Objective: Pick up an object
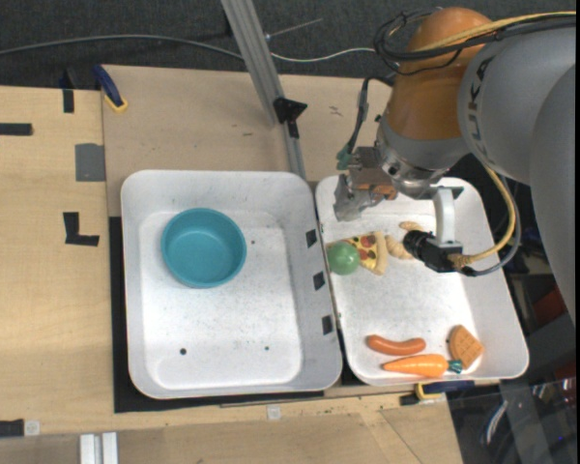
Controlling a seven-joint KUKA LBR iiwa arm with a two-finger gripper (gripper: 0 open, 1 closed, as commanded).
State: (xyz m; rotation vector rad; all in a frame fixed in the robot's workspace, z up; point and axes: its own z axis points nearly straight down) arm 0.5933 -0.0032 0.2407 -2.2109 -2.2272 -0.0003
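- Over the right bin (483, 303), the arm (522, 85) is reaching in from the right, its gripper (353, 201) hanging at the bin's far left corner, just above the food toys.
- I cannot tell how the claw is set; nothing is showing between its tips, so I am not counting anything as held.
- Closest beneath it, a green ball (344, 258) is sitting against a pizza slice (370, 250), with a pale piece (398, 249) just beside; the tool being poised over this cluster suggests one of them is the target.
- Well apart, at the near edge, a sausage (396, 344), a carrot (418, 364) and a cracker (465, 346) are lying close together, probably left for other tries.
- In the left bin (140, 259), a blue bowl (204, 247) is standing upright, away from the arm.
- The ball touching the slice could make a clean grab awkward, I would guess.
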